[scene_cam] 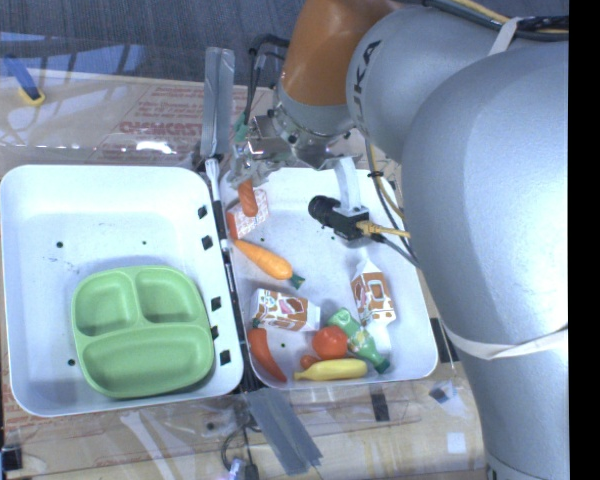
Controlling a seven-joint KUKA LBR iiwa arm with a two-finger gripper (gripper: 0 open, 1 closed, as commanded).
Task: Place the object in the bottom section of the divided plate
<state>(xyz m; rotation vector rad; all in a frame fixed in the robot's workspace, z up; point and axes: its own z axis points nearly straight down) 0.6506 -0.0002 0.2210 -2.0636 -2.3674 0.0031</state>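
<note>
Hovering claw over right bin, grip state unclear, carton print unreadable

Bulky grey KUKA arm reaches in from right, orange band above wrist, two-finger end effector pointing down-left, finger state unclear.
</note>
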